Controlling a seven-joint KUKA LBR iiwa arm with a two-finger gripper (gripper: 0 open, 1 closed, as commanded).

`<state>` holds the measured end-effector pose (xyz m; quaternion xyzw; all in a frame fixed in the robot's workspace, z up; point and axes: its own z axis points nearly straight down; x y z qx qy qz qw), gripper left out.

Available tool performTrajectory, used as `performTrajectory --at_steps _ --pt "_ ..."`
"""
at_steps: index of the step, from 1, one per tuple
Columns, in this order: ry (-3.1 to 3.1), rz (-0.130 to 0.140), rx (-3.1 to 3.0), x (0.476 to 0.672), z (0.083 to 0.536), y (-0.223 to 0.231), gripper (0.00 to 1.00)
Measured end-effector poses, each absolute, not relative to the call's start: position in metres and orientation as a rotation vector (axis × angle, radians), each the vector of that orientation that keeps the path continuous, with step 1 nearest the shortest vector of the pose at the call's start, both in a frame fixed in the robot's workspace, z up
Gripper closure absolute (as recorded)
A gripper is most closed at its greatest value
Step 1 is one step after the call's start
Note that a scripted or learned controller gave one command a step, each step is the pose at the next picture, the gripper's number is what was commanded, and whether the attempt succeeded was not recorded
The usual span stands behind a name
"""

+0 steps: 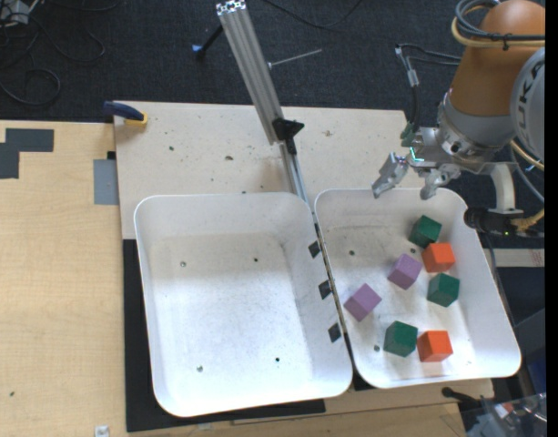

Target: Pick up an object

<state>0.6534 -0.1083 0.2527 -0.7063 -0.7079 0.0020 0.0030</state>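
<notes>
Orange cube (434, 345) matte, beside green cube (400, 339); smooth white bin (497, 353); metal pincer (409, 182) spread wide, holding nothing.

the arm (497, 62) is a thick rounded column with a glossy orange band that bulges like a dome, and just behind the gripper (409, 178) it steps into a pale grey collar with a darker grey ring under it. pale cables loop over the top of the orange band, and a thin dark cable runs down past the collar toward the wrist, where a small cluster of metal parts carries a spot of teal light. the gripper itself is bare silver-grey metal, with two slim angular fingers (385, 184) splayed out from a compact block.
</notes>
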Motion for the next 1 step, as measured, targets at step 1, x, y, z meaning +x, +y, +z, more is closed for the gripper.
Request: performTrajectory --at_steps 1 --pt "-2.224 0.003 -2.216 0.6542 0.2551 -0.1082 0.00"
